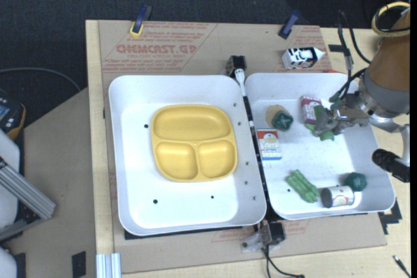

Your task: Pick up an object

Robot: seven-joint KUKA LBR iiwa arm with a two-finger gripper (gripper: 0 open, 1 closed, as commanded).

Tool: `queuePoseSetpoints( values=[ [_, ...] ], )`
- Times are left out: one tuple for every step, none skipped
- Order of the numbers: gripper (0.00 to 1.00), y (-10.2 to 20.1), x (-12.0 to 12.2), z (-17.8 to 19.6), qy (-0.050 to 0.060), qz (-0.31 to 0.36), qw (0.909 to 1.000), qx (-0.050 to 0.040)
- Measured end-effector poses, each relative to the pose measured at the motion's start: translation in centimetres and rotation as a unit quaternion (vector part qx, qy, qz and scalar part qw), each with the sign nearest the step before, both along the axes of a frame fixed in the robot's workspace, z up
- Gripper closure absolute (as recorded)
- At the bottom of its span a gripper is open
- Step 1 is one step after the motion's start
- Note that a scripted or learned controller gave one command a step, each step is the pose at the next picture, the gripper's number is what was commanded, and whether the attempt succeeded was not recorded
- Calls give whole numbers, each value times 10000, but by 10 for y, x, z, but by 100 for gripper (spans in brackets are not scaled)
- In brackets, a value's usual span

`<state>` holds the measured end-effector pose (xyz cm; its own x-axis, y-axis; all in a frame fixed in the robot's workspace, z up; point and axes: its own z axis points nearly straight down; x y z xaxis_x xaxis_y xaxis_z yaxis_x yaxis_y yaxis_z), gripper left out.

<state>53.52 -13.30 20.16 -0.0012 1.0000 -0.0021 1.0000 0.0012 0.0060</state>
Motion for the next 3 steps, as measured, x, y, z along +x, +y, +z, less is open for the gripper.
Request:
queuePoseSetpoints(
  values=[
    [100, 0, 1, 25, 4, 1, 10000, 1],
    [100, 54, -30, 26, 42, 13, 10000, 21],
    [100, 97, -53, 32, 49, 18, 10000, 27]
  ],
)
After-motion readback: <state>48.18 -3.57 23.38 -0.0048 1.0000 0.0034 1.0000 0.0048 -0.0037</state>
